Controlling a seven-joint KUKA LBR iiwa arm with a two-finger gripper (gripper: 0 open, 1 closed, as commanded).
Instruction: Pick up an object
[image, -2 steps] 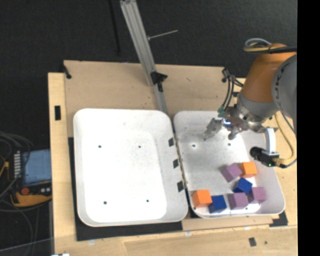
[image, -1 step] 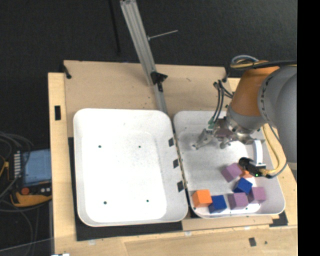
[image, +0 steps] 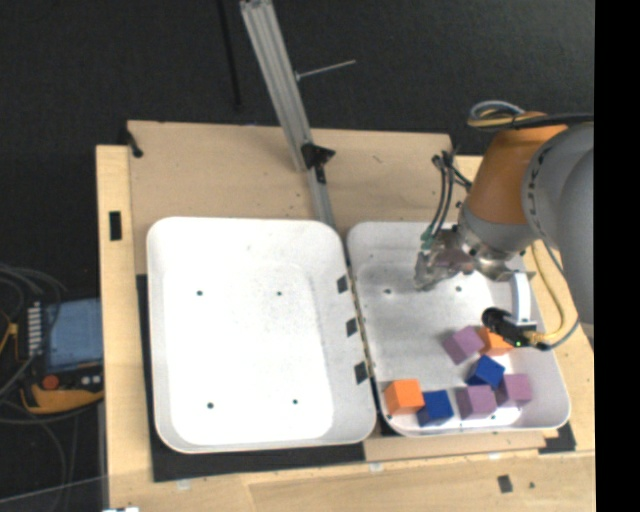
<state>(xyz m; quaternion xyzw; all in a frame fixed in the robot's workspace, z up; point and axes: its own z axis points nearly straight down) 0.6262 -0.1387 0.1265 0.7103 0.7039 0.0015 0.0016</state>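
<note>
Hovering hand (image: 437, 266) over bare right bin (image: 400, 320) floor (grip state: I cannot tell); risk closing on nothing, purple block (image: 463, 343) well apart.

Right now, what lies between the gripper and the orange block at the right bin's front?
Bare white bin floor separates the gripper from the orange block, per the camera view.

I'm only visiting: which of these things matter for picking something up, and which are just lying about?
For the job:
gripper, hanging over the right bin
purple blocks, blue blocks and orange block heaped at that bin's near end

Just lying about:
left bin
metal pole
cables and blue box off the bench
</note>
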